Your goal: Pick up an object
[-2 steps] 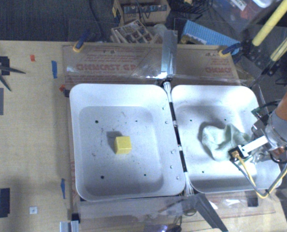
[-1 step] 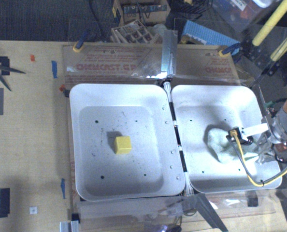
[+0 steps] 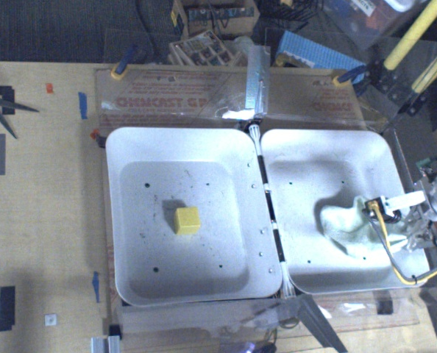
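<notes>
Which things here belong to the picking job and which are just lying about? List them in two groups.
For the job:
- yellow block in the left bin
- pale cloth in the right bin
- gripper at the cloth's right edge

Lying about:
- blue clamp
- cardboard sheet
- scissors

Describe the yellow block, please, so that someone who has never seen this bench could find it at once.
Two white bins sit side by side on the bench; take the left bin. Near the middle of its floor lies the yellow block, a small cube. It is the one bright yellow thing there; the right bin holds a pale cloth, beside the gripper.
</notes>
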Motion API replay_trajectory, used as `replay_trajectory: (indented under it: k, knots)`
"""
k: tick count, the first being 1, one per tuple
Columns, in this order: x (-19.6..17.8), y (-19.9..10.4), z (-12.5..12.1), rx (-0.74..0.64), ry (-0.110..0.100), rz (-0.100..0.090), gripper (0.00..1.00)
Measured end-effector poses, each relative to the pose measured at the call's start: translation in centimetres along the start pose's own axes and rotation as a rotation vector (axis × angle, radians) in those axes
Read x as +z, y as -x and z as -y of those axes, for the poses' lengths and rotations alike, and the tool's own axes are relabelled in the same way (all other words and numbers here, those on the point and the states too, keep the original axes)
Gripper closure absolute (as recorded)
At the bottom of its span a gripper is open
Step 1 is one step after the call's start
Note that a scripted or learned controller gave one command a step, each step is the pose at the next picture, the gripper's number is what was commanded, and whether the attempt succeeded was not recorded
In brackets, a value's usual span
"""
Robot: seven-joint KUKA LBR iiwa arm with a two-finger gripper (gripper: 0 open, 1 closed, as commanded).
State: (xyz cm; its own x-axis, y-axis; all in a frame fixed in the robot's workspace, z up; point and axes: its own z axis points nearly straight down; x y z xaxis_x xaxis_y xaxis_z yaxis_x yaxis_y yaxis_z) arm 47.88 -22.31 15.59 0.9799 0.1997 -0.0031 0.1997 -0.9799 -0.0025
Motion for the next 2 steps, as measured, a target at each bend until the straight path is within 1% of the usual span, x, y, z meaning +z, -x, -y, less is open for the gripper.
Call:
replay_trajectory:
  k: [2]
  knots:
    - [-1.82,-0.11,0.23,-0.006,-0.004,0.005,1.00]
